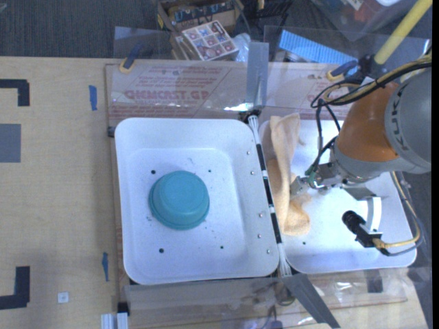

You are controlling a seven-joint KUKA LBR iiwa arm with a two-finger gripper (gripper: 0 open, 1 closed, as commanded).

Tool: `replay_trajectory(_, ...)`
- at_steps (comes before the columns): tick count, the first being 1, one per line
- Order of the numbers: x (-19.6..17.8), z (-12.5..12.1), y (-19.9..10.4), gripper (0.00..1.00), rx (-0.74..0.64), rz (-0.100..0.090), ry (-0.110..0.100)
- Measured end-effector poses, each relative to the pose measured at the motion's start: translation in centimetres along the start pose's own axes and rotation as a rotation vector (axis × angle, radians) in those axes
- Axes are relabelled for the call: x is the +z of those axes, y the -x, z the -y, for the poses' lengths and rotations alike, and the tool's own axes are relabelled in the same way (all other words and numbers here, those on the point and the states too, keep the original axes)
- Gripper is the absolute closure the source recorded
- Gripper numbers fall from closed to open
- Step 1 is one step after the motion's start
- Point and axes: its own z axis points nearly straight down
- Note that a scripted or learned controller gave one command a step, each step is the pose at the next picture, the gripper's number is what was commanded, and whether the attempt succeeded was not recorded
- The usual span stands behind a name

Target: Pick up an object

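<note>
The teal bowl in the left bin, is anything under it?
The teal bowl sits upside down on the left bin's white floor, with a few dark specks around it. Whatever might lie beneath it is covered, so that cannot be told.

Overhead light, even, fairly bright. White bins: left bin (137, 149) evenly lit, right bin (329, 252) near overexposed, floor blown out. Glare streaks on clear plastic sheeting (206, 91) behind bins. Soft shadow under teal bowl (180, 199). Focus moderate, fine detail soft, slight grain. Floor clutter at top dim.
</note>
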Motion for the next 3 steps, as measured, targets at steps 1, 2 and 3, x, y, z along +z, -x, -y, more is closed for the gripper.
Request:
replay_trajectory(1,0.0,3.3,-0.2,0.0,-0.314,0.0,0.002)
replay_trajectory(2,-1.1,3.2,-0.1,1.0,-0.31,0.001,0.006)
replay_trajectory(3,-9.5,-4.0,-3.9,1.0,-0.118,-0.002,-0.009)
